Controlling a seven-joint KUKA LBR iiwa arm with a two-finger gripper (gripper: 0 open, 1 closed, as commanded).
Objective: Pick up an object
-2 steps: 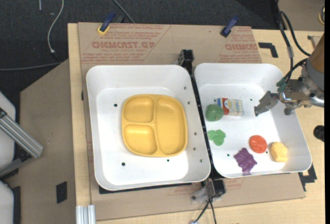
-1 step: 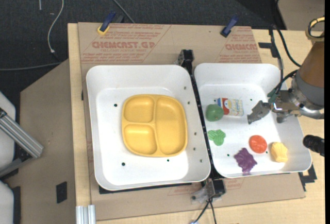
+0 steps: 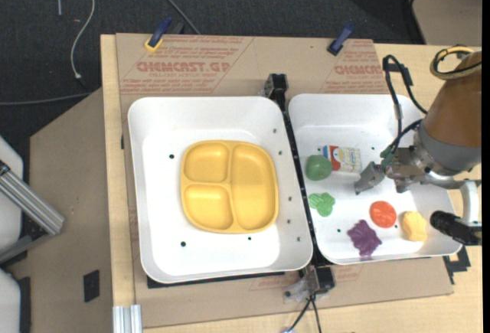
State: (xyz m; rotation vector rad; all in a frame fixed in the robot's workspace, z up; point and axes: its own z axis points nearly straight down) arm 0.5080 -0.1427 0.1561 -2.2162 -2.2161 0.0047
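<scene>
- Hovering low over the middle of the right-hand shallow white bin (image 3: pixel 360 121), the two-finger tool (image 3: pixel 380 172) is carrying nothing between its fingers; how wide they are standing I cannot tell.
- Lying nearest it are a small white carton with red and blue print (image 3: pixel 341 158) and a round green ball-like toy (image 3: pixel 318 167), both toward the bin's left wall.
- Sitting toward the bin's near edge are an orange-red round toy (image 3: pixel 383 213), a yellow lumpy toy (image 3: pixel 414 226), a purple grape-like cluster (image 3: pixel 364 237) and a green leafy piece (image 3: pixel 322 204).
- Resting in the left-hand white bin (image 3: pixel 153 132) on the tabletop (image 3: pixel 122 171) is a yellow sectioned plastic plate (image 3: pixel 230 186).
- Judging by this, the approach step is under way; next, the tool is needing to settle on one object, likely the carton or the orange-red toy, descend squarely and close.
</scene>
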